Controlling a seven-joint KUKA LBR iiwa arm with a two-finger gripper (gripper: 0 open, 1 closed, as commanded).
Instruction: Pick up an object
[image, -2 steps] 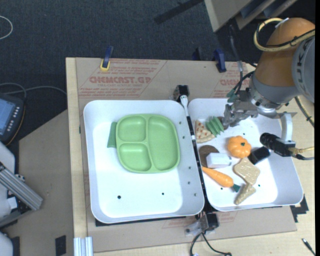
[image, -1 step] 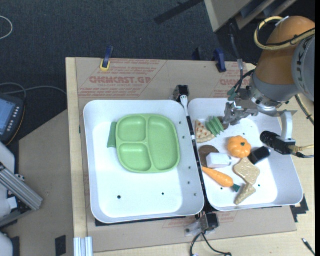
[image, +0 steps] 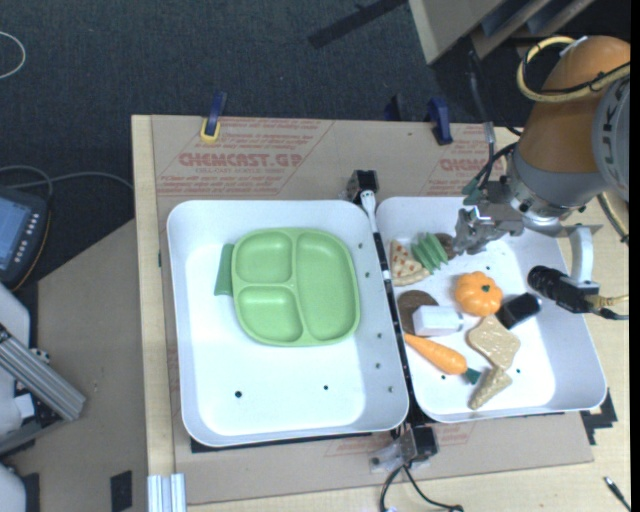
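Hovering my hand (image: 478, 228) over the right white bin's (image: 575, 375) far edge, beside the green ridged toy (image: 433, 249); I cannot tell its grip state.

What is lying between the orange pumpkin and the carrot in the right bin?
In the camera view, a small white block lies between the pumpkin and the carrot, beside a brown piece.

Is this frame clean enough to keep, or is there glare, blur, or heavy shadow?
Camera view: even, soft lighting; the left bin looks bright, near washed out, with faint shadow beside the green tray; the toys in the right bin read sharply; the gripper is slightly soft.
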